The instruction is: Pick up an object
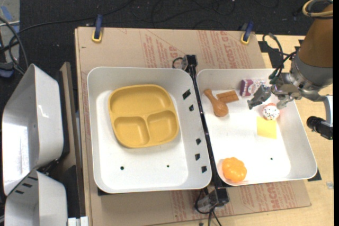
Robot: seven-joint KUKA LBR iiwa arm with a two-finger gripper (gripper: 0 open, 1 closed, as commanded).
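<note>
Grey arm [312,63] with its orange band enters the camera view from the right, wrist bent down over the far right part of the right bin [296,166]. Gripper [270,98] hangs above the bin floor, its two dark fingers [259,99] spread apart with nothing between them.

Positions relative to gripper:
- small white ball with dark spots [270,112]: just below the fingertips in the view, between them, not clamped; whether a finger touches it cannot be told
- yellow square block [267,128]: just beyond the ball, nearer the camera
- purple-and-white packet [250,86]: close on the left, toward the bin's far wall
- brown wooden spoon-like piece [217,104] and an orange-brown bar [228,96]: further left, lying beside each other
- orange round object [233,169]: well apart, at the bin's near left corner

Left bin [106,166], well away from the gripper, holds a yellow divided plate [143,115] with three compartments
</note>
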